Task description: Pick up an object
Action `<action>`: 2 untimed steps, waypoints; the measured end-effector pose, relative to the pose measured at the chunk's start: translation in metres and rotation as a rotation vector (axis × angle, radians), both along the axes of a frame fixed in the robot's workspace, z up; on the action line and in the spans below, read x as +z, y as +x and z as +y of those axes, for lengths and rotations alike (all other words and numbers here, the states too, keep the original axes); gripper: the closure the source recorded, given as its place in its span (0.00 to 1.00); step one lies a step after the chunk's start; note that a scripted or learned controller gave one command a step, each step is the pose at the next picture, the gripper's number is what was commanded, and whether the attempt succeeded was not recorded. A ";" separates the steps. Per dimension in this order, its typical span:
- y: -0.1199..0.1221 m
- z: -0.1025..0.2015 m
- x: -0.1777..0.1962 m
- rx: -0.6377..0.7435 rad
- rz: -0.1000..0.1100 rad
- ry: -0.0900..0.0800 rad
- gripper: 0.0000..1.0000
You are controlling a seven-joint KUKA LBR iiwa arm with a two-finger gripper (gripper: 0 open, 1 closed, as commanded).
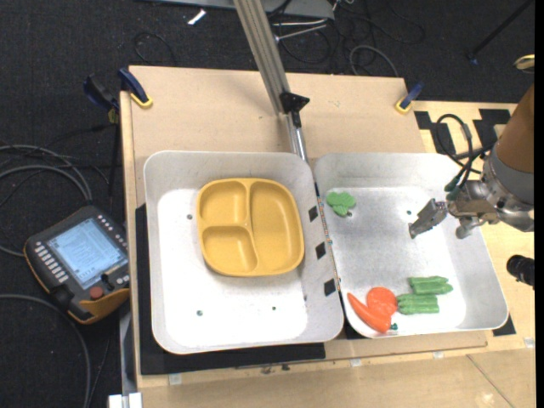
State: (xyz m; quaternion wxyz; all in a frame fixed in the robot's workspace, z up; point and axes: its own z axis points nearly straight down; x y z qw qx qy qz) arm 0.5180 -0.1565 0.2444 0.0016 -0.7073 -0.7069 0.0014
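Toys sit along the near edge of the right bin (476, 308): an orange-red carrot-like piece (374, 307) at the near left corner, and just right of it two green bean-shaped pieces (423, 295), lying side by side with long axes roughly left-right. Tool (438, 219) hangs over the bin's right middle, above bare floor, nothing between its fingers. From this slanted view, cannot tell whether the fingers are spread or closed. Green pieces lie nearer the camera than the tool, slightly to the left; judged the closest candidates, so the coming move likely runs toward the near edge. Farther back, a small green leafy piece (341, 202) rests near the bin's left wall, well apart from the tool. Left bin (170, 313) carries a yellow divided plate (251, 226).
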 end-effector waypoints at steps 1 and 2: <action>0.004 0.002 -0.063 0.001 0.002 0.001 0.00; 0.001 0.011 -0.112 0.001 0.001 0.001 0.00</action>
